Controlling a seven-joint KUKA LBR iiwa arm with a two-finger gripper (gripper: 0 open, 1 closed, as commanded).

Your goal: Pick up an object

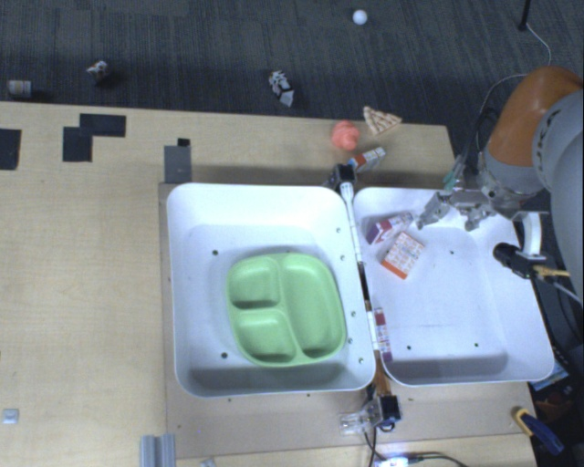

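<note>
Dark grey carpet (pixel 228 46) up top with bits of litter on it, like a small white ball (pixel 359 16). Below that, a light wood bench (pixel 82 301) with black patches (pixel 91 134) near its far-left edge.

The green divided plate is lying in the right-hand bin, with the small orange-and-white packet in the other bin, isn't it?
Not quite: the camera view shows the green divided plate in the left-hand bin. The small orange-and-white packet is indeed in the other bin, the right-hand one, near the gripper.
</note>
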